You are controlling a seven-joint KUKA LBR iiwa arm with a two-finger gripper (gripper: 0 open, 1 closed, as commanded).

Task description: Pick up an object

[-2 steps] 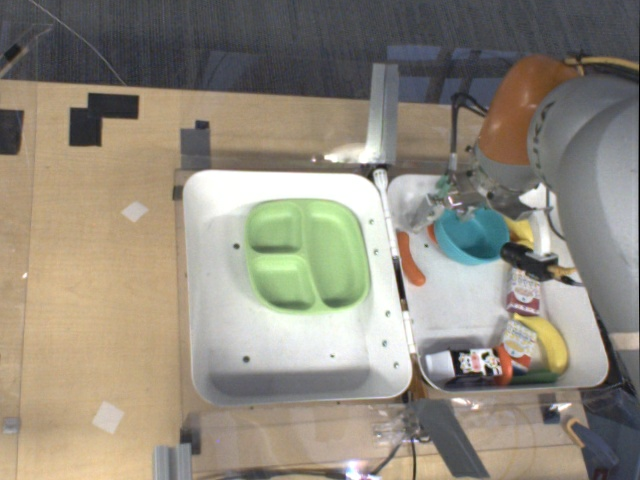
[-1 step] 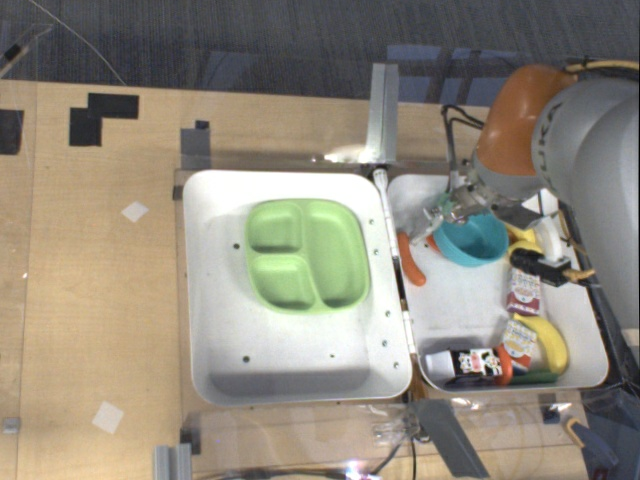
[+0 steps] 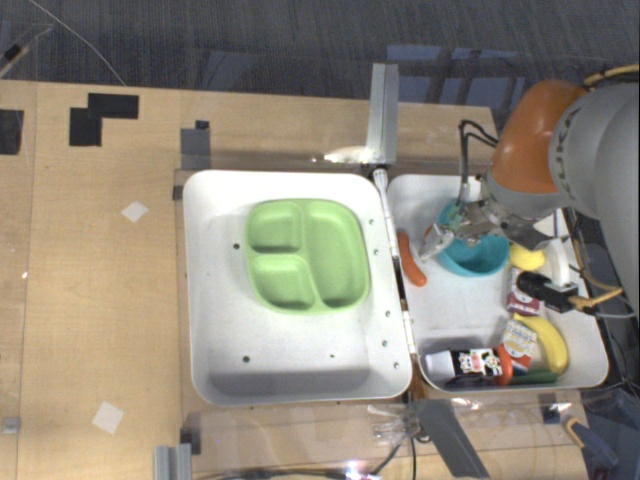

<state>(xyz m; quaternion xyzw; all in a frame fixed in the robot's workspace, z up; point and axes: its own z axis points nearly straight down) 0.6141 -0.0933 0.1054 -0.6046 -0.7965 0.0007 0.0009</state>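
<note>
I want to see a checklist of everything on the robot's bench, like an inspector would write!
Surface: wooden bench bearing two white bins, left bin and right bin, side by side.
Job's things: in the right bin, a teal bowl, orange carrot-like piece by the left wall, banana, yellow lemon-like piece, dark packet at the near wall.
Clutter: green divided tray in the left bin.
Grippers: gripper hangs over the bowl's left rim; fingers too blurred to judge.
Cables: black cable looping above the wrist.
Surroundings: dark carpet beyond the bench; black tape marks on the wood.
</note>
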